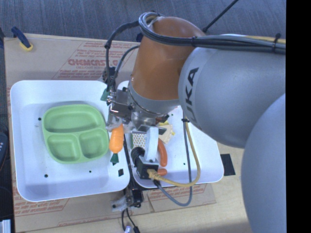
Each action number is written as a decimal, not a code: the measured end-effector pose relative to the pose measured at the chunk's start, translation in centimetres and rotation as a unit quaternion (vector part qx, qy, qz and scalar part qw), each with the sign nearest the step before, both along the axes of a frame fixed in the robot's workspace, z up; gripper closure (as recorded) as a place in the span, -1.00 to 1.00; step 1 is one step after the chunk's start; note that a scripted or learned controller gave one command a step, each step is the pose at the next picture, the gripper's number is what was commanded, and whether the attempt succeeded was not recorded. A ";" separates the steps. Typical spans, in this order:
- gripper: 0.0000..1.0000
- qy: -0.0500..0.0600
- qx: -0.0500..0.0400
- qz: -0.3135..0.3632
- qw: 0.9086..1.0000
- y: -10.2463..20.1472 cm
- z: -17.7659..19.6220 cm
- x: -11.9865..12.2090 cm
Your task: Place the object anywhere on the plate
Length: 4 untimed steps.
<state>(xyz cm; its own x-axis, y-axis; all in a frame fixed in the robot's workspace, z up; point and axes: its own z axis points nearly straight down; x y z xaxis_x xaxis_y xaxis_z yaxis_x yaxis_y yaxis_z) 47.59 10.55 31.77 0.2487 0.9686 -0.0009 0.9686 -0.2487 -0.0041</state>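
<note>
- We take the orange carrot-shaped object as the task's thing; it hangs or lies just right of the green plate, over the seam where the two bins meet.
- The pincer sits directly beside the carrot, under the orange wrist band, but we cannot tell its state or whether the carrot is truly in its grasp.
- The plate rests in the left bin, its three compartments bare; the carrot is at the plate's right rim, not yet over it.
- Right of the plate, beyond the carrot, the right bin holds a clutter: a red-orange sausage-like piece, a pale checkered item, other bits hidden by the arm.
- Our worry: if the grasp is weak, the carrot may drop onto the bin walls beside the plate and roll away from it.
- A release too near the plate's right rim could leave it perched on the edge or sliding off.
- The cables looping near the plate's side of the worktop might snag clutter as the arm moves.
</note>
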 end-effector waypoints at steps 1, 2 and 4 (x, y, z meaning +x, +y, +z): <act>-1.00 0.000 0.000 0.000 1.000 -0.1 0.0 0.0; -1.00 0.000 0.000 -0.027 1.000 0.4 3.1 11.0; 1.00 0.001 0.000 0.148 0.989 5.3 -6.2 10.3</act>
<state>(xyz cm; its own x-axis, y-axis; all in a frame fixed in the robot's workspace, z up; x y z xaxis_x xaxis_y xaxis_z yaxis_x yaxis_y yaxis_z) 57.93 15.90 25.58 -0.0457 0.9990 -0.0006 0.9989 0.0457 -0.0060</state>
